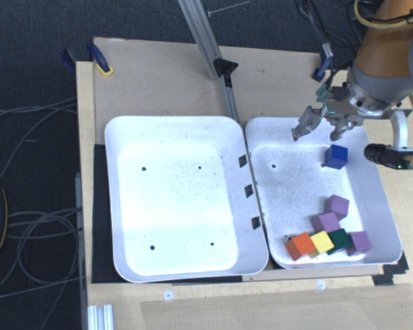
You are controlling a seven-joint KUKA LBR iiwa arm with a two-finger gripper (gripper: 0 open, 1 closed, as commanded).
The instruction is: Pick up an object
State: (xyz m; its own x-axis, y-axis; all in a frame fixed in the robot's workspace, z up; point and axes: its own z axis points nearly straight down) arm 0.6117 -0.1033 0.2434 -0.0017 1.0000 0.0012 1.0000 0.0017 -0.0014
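Gripper (323, 126) hangs over the right bin's (289, 184) far end, jaws apart and holding nothing, a blue cube (336, 156) just beside it. The approach appears underway; next it likely must centre over the cube and descend.

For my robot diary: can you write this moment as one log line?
gripper: open, above right bin | blue cube: loose beside it | held: nothing
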